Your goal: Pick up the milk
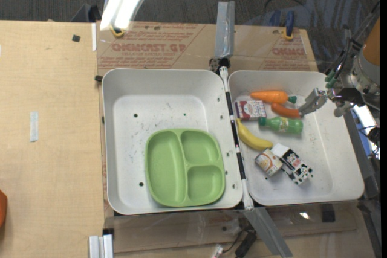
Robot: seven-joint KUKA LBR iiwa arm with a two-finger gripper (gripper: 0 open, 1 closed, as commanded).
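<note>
**Here, the claw hangs over the right bin, the milk lies apart from it**

Here the arm comes in from the right, and its claw (315, 101) sits above the upper right part of the right bin (344, 187). From where I stand I cannot tell how wide its fingers are, and I see nothing between them.

The milk (294, 165), a small carton with black and white cow patches, lies on its side in the lower middle of that bin, well apart from the claw. Just beside it on the left lies a small tan carton (268, 162), the two touching or nearly so. Above them a banana (251, 136) curves along the bin's left wall. A green bottle (282, 124) lies flat near the middle, and a dark red carton (250, 109) rests by its left end. Two carrots (271, 95) lie at the top, the nearer one close under the claw.

In the left bin (121, 130) there is a green divided plate (184, 166), set toward the front right corner. Both bins rest on the pale wooden worktop (48, 130).
</note>
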